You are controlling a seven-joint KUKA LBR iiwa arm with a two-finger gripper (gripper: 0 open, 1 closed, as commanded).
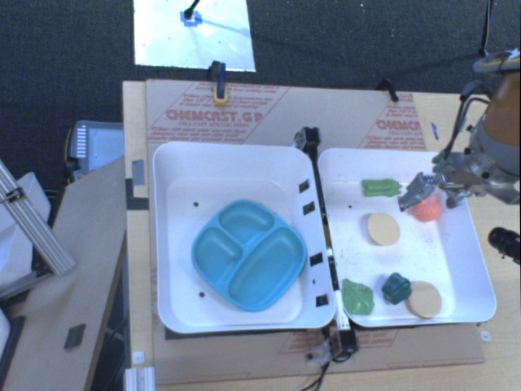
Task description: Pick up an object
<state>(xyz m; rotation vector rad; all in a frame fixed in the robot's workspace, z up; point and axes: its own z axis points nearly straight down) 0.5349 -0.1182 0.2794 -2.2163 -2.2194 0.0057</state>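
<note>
My jaws (pixel 425 192) hang over the right bin (pixel 480 287), just above the orange-pink lump (pixel 426 210); how wide they stand, I cannot tell. Left of that bin, the second bin (pixel 175 165) bears a blue divided plate (pixel 248 255). Printed cardboard (pixel 244 112) covers the counter (pixel 134 104); dark carpet (pixel 65 39) lies beyond.

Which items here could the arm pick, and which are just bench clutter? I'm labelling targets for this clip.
Belonging to the job:
end effector
orange-pink lump beside it
green block
two tan discs
teal lump
green leafy piece
right bin

Lying about:
blue divided plate in the left bin
yellow clamp
cardboard sheet
</note>
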